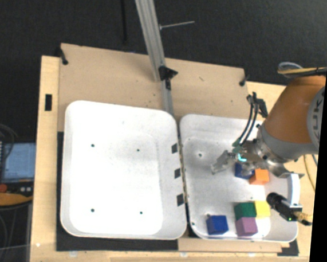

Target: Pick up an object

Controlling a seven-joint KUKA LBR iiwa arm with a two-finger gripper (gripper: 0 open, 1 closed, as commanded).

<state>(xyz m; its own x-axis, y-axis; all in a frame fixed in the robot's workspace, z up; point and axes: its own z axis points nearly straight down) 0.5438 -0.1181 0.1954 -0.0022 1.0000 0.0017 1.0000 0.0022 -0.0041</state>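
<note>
Two white bins are seen side by side on the bench, the left bin (pixel 119 169) bare and the right bin (pixel 208 143) crowded along its near and right parts, with the arm (pixel 294 120) reaching in over it. The gripper (pixel 232 162) is lowered beside a small blue block (pixel 241 171) and an orange block (pixel 260 177), but whether it is spread or pressed together cannot be told, since the fingertips are blurred. No block is seen pinched, so the pick seems not yet done; a green block (pixel 245 210), yellow block (pixel 262 209), purple block (pixel 247 226) and a second blue block (pixel 217 224) are left untouched near the front wall.
</note>
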